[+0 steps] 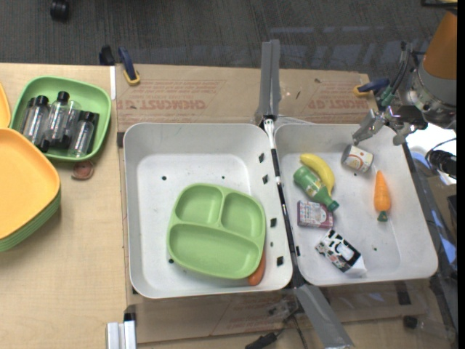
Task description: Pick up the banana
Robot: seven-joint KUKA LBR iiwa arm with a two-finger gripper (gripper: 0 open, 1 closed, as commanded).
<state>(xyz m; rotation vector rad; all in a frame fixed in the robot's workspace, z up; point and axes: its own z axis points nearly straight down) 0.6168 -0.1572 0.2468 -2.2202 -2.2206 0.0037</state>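
Nearest you, in the right bin (418, 264), a black-and-white packet (339, 252) lies close to the near wall. Just beyond it you have a small pink card or packet (314, 214), and touching that a green bottle (314, 186) lying on its side, its cap toward the near right. The banana (320, 169) lies right against the far side of the green bottle, roughly in the middle of the right bin's far half, curved, with one end toward the far left and the other toward the near right. To its right you see a small white cup (357, 158) tipped on its side, and farther right an orange carrot (381, 195) lying lengthwise, well apart from the banana.

Your gripper (385, 126) hangs over the far right corner of the right bin, just above and beyond the white cup. Its two fingers are spread apart with nothing between them, and it is not touching the banana.

In the left bin (142, 217) a green divided plate (216, 230) sits toward the near right, with a bit of something orange (256, 275) poking out under its near right edge. On the bench to the far left, a green tray (62, 118) holds several dark-capped bottles (57, 123), and stacked orange plates (25, 191) lie at the left edge.
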